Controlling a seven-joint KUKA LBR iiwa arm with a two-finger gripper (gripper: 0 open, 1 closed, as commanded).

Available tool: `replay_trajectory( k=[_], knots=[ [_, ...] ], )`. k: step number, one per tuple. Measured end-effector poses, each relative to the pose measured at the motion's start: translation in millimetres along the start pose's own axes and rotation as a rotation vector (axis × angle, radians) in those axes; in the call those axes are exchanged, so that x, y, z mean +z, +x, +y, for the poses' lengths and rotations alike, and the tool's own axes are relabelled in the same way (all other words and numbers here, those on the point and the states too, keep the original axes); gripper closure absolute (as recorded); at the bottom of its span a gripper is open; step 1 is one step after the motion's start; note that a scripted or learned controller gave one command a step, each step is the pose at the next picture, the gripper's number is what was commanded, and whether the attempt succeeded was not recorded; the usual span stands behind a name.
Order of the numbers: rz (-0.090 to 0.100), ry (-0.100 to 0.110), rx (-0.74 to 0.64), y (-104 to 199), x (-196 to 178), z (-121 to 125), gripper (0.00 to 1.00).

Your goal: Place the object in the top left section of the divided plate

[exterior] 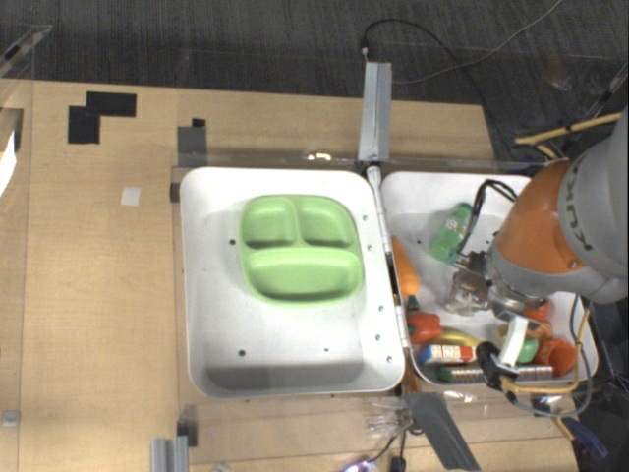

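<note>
The grey arm with its orange band (pixel 536 226) is reached in from the right and bent down over the right-hand white bin (pixel 418 197); the gripper (pixel 472 291) is lowered among the small mixed objects (pixel 454 347) heaped at that bin's near end; its state cannot be told, being masked by the wrist; the light green divided plate (pixel 300 247) is seen in the left-hand white bin (pixel 211 293) on the wooden worktop (pixel 88 293); which object is meant cannot be made out.

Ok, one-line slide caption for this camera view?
KUKA arm's tool lowered into the right bin above a clutter of small objects, with the green divided plate waiting in the left bin.
</note>
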State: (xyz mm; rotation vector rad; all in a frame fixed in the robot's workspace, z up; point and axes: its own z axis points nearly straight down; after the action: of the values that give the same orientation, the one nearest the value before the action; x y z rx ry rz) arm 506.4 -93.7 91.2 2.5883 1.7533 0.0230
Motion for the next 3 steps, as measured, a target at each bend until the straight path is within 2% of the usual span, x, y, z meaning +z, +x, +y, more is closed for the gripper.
replay_trajectory(
  k=[2,3],
  knots=[
    [0.005,0.005,0.299,-22,0,-5,1.0],
    [-0.005,0.019,0.261,-51,-7,0,1.0]
  ],
)
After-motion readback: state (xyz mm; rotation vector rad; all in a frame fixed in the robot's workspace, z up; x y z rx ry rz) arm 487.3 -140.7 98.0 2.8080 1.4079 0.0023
